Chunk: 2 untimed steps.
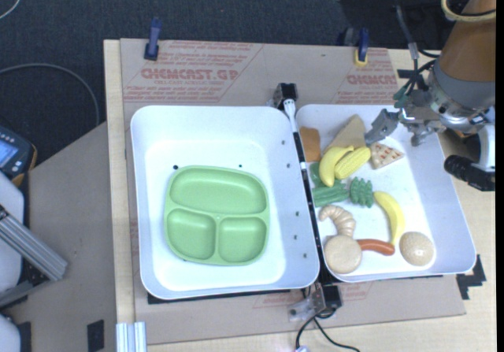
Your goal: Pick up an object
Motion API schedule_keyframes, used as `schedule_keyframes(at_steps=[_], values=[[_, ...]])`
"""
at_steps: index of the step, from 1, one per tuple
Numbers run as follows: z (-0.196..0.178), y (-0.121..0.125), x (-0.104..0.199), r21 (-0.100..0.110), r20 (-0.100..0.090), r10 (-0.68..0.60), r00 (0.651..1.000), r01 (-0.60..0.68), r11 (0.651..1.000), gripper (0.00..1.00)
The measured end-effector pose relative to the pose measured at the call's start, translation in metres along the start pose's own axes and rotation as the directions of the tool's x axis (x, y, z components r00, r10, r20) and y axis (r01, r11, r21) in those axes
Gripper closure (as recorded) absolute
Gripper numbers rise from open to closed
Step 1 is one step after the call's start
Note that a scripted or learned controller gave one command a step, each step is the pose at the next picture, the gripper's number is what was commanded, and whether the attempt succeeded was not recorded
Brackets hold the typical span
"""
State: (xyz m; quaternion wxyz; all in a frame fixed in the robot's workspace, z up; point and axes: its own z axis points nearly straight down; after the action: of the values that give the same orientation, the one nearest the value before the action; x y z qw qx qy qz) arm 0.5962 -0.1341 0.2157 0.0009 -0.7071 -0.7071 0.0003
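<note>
Yellow bananas (345,162) lie near end effector (383,127).

bright even light, soft shadows, slight blur

green divided tray (217,213) in left white bin (150,185), two blue clamps (152,37) on board edge

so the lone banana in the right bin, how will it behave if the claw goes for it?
The banana looks like smooth moulded plastic, so probably stiff, light and a bit slippery. Its curved, rounded body may pivot or roll aside if pushed off-centre. The sausage sits close to its lower end, so it would likely get nudged too.
</note>
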Motion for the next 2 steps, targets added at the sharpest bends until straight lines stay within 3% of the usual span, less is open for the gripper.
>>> schedule_keyframes(at_steps=[1, 2], values=[[0.137, -0.021, 0.011, 0.007, -0.003, 0.001, 1.000, -0.001, 1.000, 0.00], [0.120, -0.018, 0.009, -0.003, 0.001, 0.002, 1.000, -0.002, 1.000, 1.00]])
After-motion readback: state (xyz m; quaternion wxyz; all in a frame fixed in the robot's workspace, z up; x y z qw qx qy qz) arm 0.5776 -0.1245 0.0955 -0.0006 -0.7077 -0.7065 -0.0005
